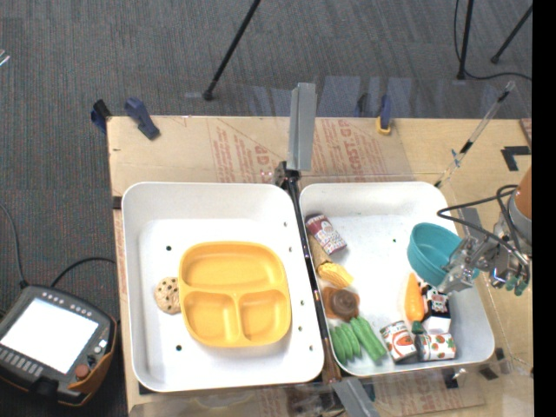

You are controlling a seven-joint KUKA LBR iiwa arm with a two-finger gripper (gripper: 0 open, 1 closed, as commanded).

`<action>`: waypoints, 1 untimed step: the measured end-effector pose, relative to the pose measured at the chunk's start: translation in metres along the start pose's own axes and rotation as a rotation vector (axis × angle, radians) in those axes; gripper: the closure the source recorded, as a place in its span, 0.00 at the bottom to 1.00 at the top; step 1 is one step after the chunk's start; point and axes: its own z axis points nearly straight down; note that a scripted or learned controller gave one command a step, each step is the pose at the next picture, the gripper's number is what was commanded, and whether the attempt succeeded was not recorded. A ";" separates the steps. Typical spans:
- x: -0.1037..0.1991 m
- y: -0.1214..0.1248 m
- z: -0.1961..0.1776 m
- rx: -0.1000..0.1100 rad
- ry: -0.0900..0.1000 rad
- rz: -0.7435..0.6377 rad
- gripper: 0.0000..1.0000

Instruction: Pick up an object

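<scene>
gripper (pixel 458 272) at right bin's (pixel 382 194) right edge; cannot tell its state.

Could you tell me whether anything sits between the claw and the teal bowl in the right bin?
Nothing visible does. The claw is right at the teal bowl, at its lower right rim near the right bin's right wall; the orange carrot lies just below, beside rather than between.

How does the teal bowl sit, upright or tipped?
Tipped: the teal bowl leans on the right bin's wall, its opening facing up and left.
</scene>
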 end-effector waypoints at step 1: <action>0.022 0.015 0.118 -0.006 -0.013 -0.172 1.00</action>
